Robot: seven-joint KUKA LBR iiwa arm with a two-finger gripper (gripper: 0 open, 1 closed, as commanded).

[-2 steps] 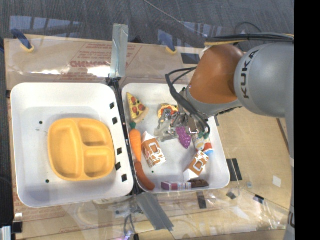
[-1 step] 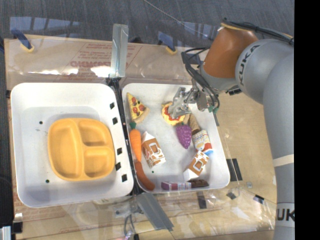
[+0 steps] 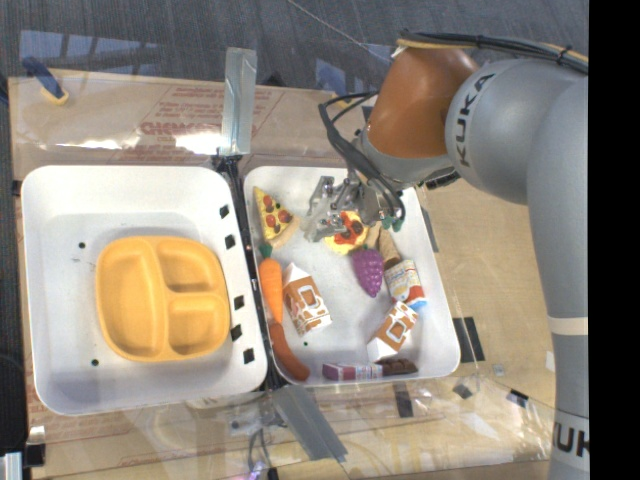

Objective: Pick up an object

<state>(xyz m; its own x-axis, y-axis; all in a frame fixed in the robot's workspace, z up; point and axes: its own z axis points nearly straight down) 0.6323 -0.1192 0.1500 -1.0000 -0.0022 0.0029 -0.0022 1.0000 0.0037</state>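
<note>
Pizza toy (image 3: 349, 230) sits directly under the hand (image 3: 340, 213); its grip state unclear.

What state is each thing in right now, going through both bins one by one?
Pincer: low in the right bin, over a yellow toy.
Yellow toy: lying right under the pincer.
Pizza slice: flat, apart from the pincer.
Carrot: lying along the right bin's left wall.
Sausage: lying below the carrot.
Grapes: lying flat.
Bottle: on its side.
Two cartons: tipped over.
Yellow tray: flat in the left bin.
</note>
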